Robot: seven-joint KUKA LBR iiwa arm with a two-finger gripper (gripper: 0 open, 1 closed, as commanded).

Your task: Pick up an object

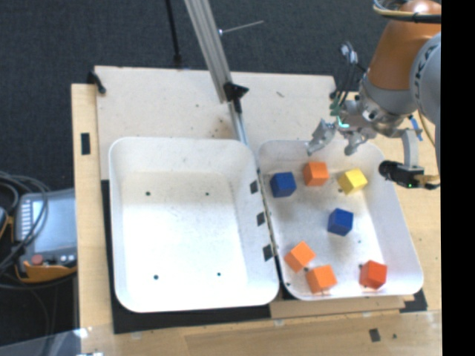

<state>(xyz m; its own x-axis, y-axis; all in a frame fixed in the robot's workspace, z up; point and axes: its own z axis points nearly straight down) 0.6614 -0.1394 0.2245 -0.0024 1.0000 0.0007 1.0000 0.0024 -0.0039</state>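
I find the gripper (335,141) spread and empty over the upper rim of the right bin (401,221), with the nearest orange cube (316,173) lying just below and slightly left of it in frame.

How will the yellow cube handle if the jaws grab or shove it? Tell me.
The yellow cube looks like a stiff little block, so it should probably hold its shape when squeezed. Its flat faces suggest sliding, not rolling, on the right bin. It sits turned at an angle, so a misaligned pinch might twist it.
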